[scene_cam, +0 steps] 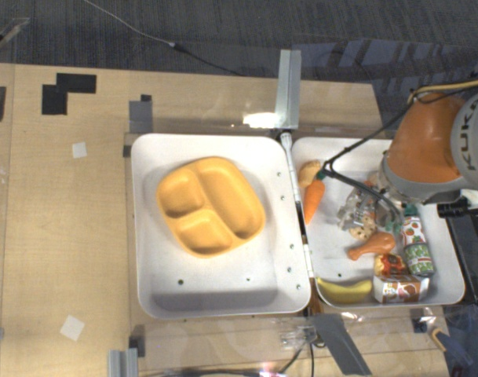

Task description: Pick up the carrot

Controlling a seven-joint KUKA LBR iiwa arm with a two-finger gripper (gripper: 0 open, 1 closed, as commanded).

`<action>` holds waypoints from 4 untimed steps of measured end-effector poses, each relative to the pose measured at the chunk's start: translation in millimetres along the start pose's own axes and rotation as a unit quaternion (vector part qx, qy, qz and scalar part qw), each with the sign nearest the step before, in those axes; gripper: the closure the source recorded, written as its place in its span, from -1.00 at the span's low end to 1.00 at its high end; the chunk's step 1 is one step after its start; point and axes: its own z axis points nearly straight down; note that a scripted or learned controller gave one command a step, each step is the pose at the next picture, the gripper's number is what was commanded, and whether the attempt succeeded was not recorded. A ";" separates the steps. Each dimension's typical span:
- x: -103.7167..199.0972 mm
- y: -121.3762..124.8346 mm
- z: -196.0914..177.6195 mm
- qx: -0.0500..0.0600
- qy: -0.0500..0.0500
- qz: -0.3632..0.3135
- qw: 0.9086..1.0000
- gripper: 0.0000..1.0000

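The carrot [312, 199], orange with a green tip, lies upright along the left wall of the right bin [333, 246], just below a pale tan potato-like item [308, 172]. My gripper [363, 214] hangs over the middle of that bin, a short way right of the carrot and apart from it. The arm's orange band [428, 141] sits above and to the right. Nothing shows as held.
In the right bin lie a chicken drumstick [372, 247], a banana [344, 290] at the front, and two printed cans [414, 246] [397, 289]. The left bin [156, 289] holds a yellow divided plate [210, 205]. A black cable [356, 149] runs to the gripper.
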 end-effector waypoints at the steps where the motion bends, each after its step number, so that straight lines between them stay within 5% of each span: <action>1: -14.1 9.3 -107.3 0.002 0.004 0.085 0.996 1.00; 2: -19.5 118.0 -124.6 -0.001 0.007 0.033 0.999 1.00; 3: 57.8 167.6 -80.8 0.002 0.011 0.048 0.999 1.00; 4: 65.9 96.3 -271.9 0.000 0.001 -0.010 1.000 1.00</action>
